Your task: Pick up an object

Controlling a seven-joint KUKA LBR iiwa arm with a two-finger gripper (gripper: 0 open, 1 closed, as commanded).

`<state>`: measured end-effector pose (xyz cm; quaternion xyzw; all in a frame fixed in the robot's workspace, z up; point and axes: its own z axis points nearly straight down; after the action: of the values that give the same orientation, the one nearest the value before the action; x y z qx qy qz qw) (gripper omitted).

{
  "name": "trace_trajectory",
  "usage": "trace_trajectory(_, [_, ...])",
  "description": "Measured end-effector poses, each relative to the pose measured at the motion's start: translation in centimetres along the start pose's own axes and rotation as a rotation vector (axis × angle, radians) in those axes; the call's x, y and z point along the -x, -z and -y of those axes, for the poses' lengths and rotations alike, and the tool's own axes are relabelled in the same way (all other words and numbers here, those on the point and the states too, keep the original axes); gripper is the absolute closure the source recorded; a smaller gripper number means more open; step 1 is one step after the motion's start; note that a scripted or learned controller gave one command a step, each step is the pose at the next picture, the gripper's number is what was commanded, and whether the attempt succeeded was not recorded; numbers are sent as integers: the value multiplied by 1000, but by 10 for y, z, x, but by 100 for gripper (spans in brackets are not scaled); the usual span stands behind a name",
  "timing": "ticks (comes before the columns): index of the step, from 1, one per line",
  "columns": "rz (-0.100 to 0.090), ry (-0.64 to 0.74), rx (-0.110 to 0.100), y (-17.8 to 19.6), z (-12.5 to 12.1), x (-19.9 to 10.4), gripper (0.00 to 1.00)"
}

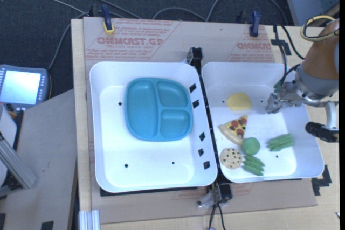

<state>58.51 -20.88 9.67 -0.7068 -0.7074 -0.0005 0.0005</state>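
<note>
Approach step: gripper (274, 104) low over right bin (307, 167), upper right, grasp state impossible to tell. Nearest target yellow piece (239, 100), just left. Next: shift left, descend, close.

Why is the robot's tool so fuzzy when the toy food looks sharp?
In the camera view the tool looks smeared and blurry, while the pizza slice and blue tray are crisp; the light is soft and even, with faint shadows.
</note>
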Motion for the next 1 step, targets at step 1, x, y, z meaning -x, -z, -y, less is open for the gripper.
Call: trace_trajectory(1, [3,1,6,47,-9,-2,100])
